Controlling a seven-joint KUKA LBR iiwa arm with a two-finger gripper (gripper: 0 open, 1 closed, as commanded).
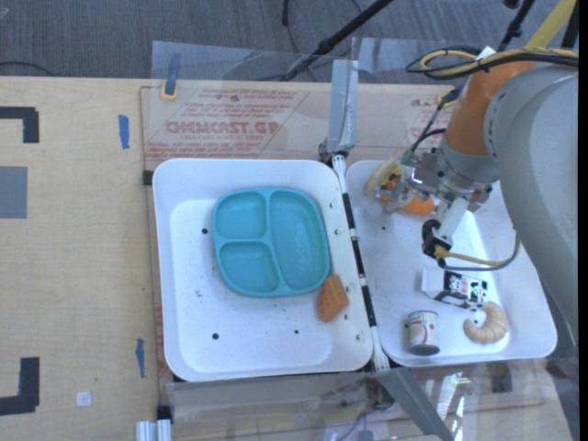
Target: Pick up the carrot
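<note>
The carrot (pixel 421 206) shows as a small orange patch at the far left of the right bin (pixel 524 274), mostly hidden under the wrist. My gripper (pixel 404 189) is low over that corner, directly above and against the carrot. A pale yellow item (pixel 380 180) lies just left of the gripper, by the bin's wall. The grey arm with its orange band (pixel 480 108) reaches in from the upper right.
The right bin also holds a small tin can (pixel 423 331), a tan croissant-like piece (pixel 487 323) and a small white-and-black object (pixel 457 286). In the left bin (pixel 184 274) lie a teal divided plate (pixel 272 242) and an orange-brown chunk (pixel 331 299).
</note>
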